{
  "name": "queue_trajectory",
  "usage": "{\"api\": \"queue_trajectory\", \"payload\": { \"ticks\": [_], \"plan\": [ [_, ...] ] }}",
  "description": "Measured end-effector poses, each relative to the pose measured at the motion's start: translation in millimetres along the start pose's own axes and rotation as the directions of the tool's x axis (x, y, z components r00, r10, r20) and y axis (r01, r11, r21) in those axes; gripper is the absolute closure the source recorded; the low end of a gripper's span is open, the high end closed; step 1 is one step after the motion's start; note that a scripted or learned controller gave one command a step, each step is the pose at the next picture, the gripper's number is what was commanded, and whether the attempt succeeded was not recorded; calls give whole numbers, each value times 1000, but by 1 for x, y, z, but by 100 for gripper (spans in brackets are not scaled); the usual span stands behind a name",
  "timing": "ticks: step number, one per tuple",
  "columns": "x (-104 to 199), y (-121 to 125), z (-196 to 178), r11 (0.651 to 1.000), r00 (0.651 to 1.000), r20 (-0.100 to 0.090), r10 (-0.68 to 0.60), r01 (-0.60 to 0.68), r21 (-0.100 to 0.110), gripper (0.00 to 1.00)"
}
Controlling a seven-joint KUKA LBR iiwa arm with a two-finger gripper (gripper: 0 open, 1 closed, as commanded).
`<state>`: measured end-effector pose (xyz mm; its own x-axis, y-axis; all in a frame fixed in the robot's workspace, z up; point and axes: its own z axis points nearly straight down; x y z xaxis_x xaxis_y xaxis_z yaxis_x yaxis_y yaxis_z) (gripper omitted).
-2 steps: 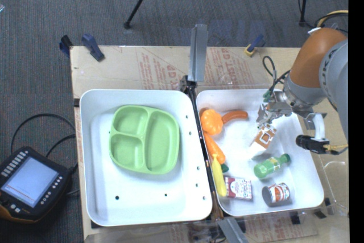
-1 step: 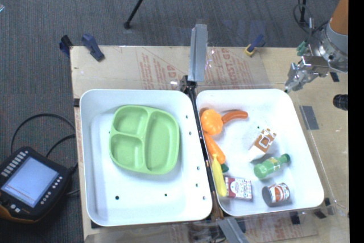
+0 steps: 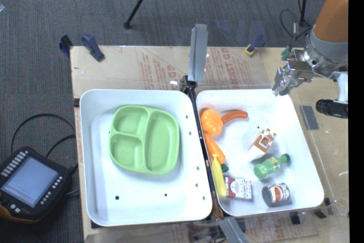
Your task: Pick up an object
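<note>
Both bins are white: the left bin (image 3: 94, 179) and the right bin (image 3: 301, 139). The divided plate (image 3: 145, 139) is pale green. In the right bin I see an orange pepper (image 3: 210, 120), an orange carrot (image 3: 213, 148), a yellow banana (image 3: 218, 177), a green bottle (image 3: 271, 166), a red and white can (image 3: 277, 194) and a red and white carton (image 3: 239, 188). The bench (image 3: 233, 62) is light brown with red print. The arm (image 3: 333, 11) is orange above a grey wrist.

Bench (image 3: 233, 65) with two white bins (image 3: 96, 179)
</note>
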<state>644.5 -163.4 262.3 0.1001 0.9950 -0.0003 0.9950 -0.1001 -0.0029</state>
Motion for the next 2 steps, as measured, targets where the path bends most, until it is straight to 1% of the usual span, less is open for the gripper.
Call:
{"api": "queue_trajectory", "payload": {
  "ticks": [1,2],
  "plan": [
    [38,-4,15,999,999,-1,-37,37,0,100],
    [49,-5,25,997,997,-1,-74,74,1,100]
  ]
}}
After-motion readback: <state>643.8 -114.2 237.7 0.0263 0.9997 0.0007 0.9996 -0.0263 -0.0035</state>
